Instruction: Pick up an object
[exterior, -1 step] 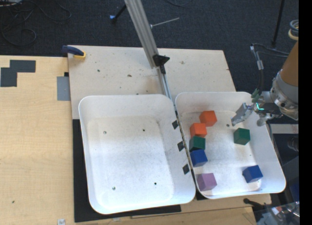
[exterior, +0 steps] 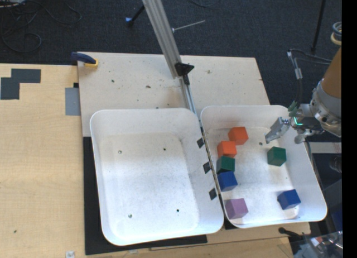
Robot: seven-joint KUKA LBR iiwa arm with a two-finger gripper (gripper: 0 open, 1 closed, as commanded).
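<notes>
Most of the arm (exterior: pixel 334 92) is cut off at the right edge, so only the wrist end pokes in over the right bin (exterior: pixel 312 204). The gripper (exterior: pixel 290 129) is small and blurry; its fingers look spread apart with nothing between them. A green cube (exterior: pixel 276 156) sits just below it, not touching. Six other cubes lie in that bin.

Smooth white plastic bins (exterior: pixel 146 226) sit on a pale wooden bench (exterior: pixel 39 162).
</notes>
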